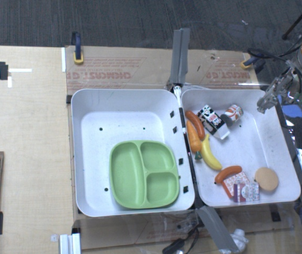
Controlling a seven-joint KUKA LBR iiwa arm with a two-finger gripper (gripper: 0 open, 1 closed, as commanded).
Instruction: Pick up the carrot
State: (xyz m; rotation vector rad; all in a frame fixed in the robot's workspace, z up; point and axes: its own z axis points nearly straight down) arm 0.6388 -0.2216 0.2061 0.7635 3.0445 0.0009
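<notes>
The carrot (193, 138) is a short orange piece lying against the left wall of the right bin (278, 157). It lies between a reddish sausage (196, 123) behind it and a banana (210, 155) in front. My gripper (266, 101) hangs over the bin's far right corner, well to the right of the carrot and apart from it. Nothing shows in its grasp.
The right bin also holds a black-and-white carton (212, 119), a small can (233, 112), a second sausage (228, 173), a red-and-white packet (241, 190) and a round tan bun (267, 179). A green divided plate (143, 174) lies in the left bin (87, 142).
</notes>
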